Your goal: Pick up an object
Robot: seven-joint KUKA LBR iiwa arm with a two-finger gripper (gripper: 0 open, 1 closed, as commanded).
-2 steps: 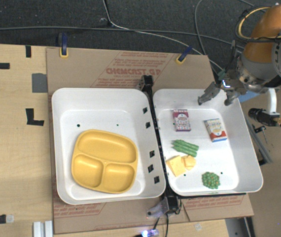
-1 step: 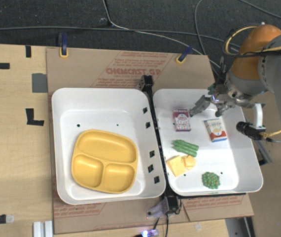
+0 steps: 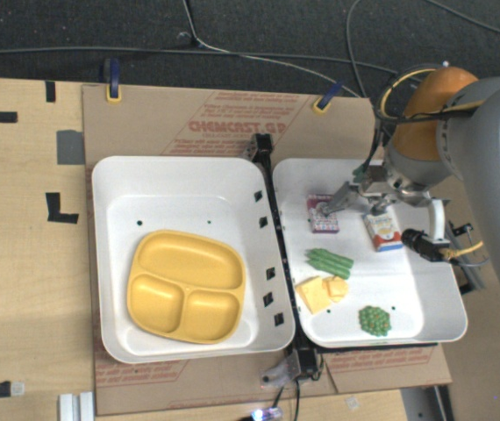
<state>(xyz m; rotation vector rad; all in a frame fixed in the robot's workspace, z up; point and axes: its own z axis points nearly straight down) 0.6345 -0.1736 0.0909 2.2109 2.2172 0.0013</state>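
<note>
Overhead, we see the arm [image 3: 460,139] reaching into the right bin [image 3: 425,323], its gripper [image 3: 348,196] low over the far side. We cannot tell how the jaws stand; the view there is too cluttered. Just beside it lies a small pink-and-white packet [image 3: 324,215], perhaps touching a fingertip. Nearby rest a red-and-white carton [image 3: 382,231], a green pod [image 3: 330,262], a yellow block [image 3: 320,292] and a green cluster [image 3: 375,320]. A yellow divided tray [image 3: 186,285] sits in the left bin [image 3: 114,191].

the grey arm with an orange band [image 3: 460,130] is cut off by the right edge. its body hides the far right corner of the right shallow white bin [image 3: 408,327]. print on the small pink-and-white packet [image 3: 324,215] is too small to read.
</note>
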